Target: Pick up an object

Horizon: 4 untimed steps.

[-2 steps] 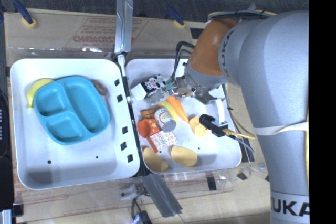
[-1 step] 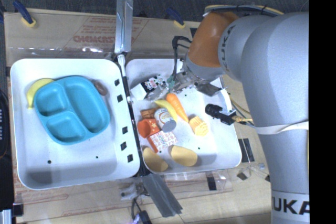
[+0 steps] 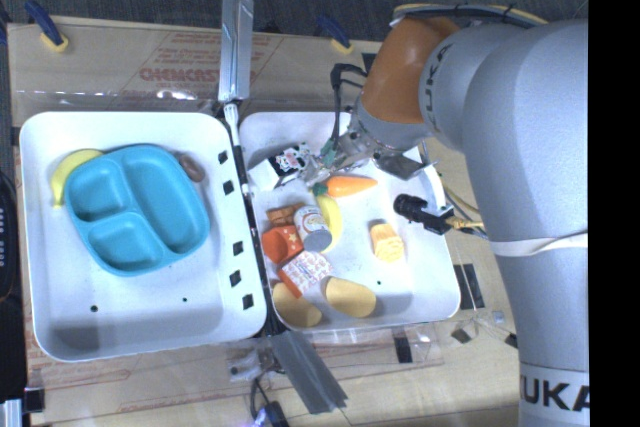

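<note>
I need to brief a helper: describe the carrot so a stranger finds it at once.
Look in the right white bin, toward its far edge. The carrot lies just beside the end effector. It is the lone bright orange tapered piece with a green tip.

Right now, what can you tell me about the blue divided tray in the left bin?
The blue divided tray is a glossy, plastic-looking piece with rounded corners and three compartments: one long one along its upper right, two smaller ones toward its lower left. It lies flat and face up, turned at a slant, in the upper part of the left bin. A yellow item pokes out from under its upper-left edge, and a small brown item sits at its upper-right corner. Its compartments hold nothing visible.
</note>
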Motion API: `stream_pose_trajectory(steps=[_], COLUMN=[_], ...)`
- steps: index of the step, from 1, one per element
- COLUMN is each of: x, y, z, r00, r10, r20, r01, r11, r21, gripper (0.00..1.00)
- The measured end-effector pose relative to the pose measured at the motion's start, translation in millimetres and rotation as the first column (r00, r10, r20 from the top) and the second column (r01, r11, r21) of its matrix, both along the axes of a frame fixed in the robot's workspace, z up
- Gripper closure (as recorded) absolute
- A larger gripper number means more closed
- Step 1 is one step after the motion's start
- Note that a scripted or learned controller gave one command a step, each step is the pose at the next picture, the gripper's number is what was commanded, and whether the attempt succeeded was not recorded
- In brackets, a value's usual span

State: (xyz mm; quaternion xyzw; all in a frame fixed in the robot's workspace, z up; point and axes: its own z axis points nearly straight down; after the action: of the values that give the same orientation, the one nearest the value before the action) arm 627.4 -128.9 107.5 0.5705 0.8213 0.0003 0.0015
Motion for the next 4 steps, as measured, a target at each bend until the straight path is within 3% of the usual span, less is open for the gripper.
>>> stream_pose_trajectory(steps=[1,2,3,4], x=[-27.3,12.7,12.9,12.8], y=[22.0,21.8,21.9,22.0], z=[-16.7,20.2,30.1,29.8], r00=[0.999,0.999,1.000,1.000], r10=[0.047,-0.032,-0.028,-0.028], r20=[-0.007,-0.003,-0.004,-0.004], r01=[-0.047,0.032,0.028,0.028], r11=[0.999,0.999,1.000,1.000], r21=[0.002,0.000,0.000,0.000], gripper=[1.00,1.00,1.00,0.00])
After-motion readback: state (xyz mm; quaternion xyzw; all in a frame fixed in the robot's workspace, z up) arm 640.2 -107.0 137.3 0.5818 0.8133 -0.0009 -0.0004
